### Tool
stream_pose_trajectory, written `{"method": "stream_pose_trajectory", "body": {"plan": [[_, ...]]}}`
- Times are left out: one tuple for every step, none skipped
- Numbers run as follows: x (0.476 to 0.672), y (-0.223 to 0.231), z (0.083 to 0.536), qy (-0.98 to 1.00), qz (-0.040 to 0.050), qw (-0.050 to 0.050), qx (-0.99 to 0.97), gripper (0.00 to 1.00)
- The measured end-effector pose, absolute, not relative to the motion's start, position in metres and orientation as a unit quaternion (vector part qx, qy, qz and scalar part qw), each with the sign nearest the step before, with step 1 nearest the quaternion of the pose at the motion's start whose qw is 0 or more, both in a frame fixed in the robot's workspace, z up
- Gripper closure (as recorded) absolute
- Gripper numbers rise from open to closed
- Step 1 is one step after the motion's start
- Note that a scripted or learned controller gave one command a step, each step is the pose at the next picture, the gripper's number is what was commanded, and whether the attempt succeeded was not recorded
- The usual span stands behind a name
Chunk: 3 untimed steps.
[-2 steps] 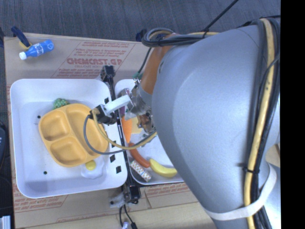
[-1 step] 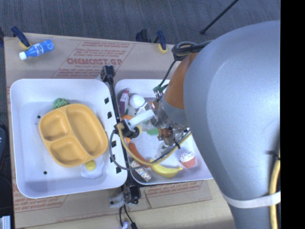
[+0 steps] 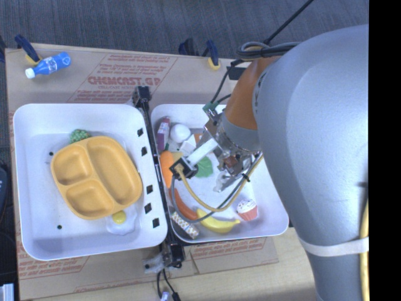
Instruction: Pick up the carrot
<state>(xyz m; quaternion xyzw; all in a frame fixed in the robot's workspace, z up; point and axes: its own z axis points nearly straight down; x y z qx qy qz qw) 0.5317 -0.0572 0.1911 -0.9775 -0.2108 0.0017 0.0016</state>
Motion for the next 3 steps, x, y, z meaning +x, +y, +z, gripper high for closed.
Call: {"method": "stream_pose_trajectory", "body": {"plan": [[0.475,-0.023,0.191,-0.104,0.0036,0.002,-0.995,0.0],[0.476,0.015,0.191,-0.104,0.0031,0.002,-0.995,0.0],[0.476,0.015,0.201,-0.108,0.005,0.003,-0.994,1.0]]}}
